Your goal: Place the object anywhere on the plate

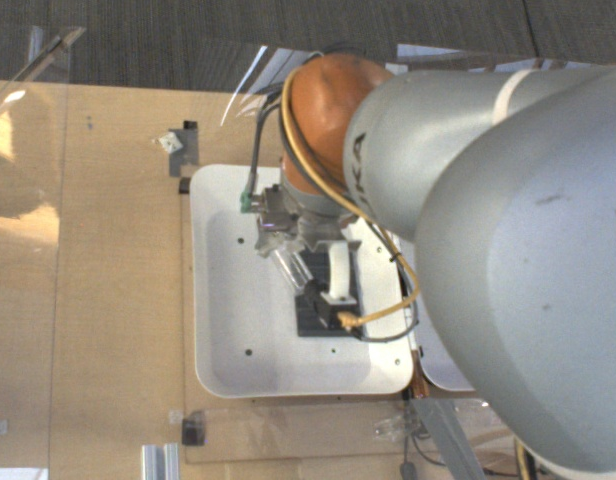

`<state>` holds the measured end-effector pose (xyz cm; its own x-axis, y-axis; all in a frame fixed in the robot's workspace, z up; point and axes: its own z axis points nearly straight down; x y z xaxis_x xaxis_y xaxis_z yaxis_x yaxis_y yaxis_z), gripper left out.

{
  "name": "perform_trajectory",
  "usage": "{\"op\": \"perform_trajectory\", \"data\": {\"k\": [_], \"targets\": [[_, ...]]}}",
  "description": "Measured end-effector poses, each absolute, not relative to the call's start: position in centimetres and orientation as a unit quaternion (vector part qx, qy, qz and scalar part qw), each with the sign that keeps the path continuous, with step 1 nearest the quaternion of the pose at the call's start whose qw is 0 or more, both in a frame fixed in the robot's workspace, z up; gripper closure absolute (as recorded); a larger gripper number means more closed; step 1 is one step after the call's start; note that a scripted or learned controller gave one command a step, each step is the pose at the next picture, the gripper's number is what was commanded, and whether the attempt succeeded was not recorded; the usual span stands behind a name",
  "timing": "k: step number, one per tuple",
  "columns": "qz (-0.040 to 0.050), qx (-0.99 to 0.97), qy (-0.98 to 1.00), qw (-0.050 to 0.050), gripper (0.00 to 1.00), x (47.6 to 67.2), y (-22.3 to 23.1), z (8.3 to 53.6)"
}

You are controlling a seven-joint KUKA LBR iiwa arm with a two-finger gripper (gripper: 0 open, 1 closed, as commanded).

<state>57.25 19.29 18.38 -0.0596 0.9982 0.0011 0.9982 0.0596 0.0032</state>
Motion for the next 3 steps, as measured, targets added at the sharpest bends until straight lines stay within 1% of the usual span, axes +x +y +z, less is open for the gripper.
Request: {"op": "perform_trajectory", "data": {"k": [1, 2, 3], "targets": [[0.0011, 0.823, 0.568, 0.001, 1.0, 64.5, 21.8, 27.6], [-0.0001, 0.647, 0.762, 0.0, 1.0, 66.6, 23.5, 14.0], [0.0049, 0.532, 0.847, 0.002, 1.0, 58.3, 17.4, 9.0]]}}
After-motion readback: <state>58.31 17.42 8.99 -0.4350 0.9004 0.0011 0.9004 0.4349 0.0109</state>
